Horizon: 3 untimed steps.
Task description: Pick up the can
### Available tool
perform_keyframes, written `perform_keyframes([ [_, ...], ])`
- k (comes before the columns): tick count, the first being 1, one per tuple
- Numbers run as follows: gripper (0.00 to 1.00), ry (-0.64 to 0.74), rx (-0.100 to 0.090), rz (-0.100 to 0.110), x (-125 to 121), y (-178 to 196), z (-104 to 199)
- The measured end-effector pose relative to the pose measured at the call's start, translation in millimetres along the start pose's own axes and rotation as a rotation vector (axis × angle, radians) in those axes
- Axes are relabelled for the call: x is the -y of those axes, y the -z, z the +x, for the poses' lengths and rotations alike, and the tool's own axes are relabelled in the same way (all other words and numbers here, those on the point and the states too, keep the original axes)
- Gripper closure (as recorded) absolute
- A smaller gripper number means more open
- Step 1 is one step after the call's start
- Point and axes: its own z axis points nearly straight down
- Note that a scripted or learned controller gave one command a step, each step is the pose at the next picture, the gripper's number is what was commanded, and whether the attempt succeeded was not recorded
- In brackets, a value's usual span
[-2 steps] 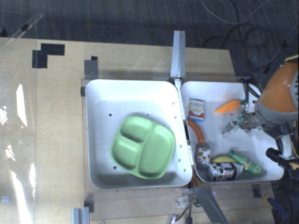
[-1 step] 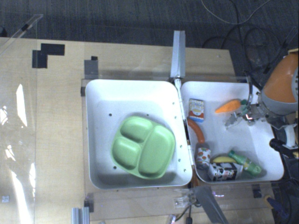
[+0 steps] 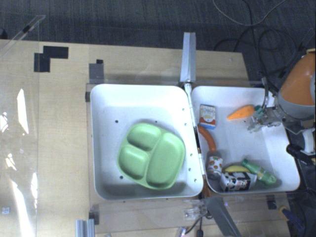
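You see the arm [image 3: 298, 90] entering from the right edge of the camera view, at mid-height. Its orange band shows as a large rounded dome, with a grey ring of the wrist just below it. Darker grey and black parts of the wrist sit lower at the right edge. The gripper [image 3: 257, 118] projects leftward from the wrist, a small metallic cluster with thin cables running up along it. It sits low and points toward the left. You cannot make out the spacing of its tips; they are too small and blurred.
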Motion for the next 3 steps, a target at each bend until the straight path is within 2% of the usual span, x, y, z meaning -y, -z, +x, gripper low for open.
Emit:
perform_keyframes([
  [1, 1.0, 0.192, -0.001, 0.008, -54.1, -14.4, 4.7],
  [2, 1.0, 0.265, -0.002, 0.009, 4.5, 66.2, -1.8],
  [3, 1.0, -0.064, 0.001, 0.007, -12.7, 156.8, 26.0],
])
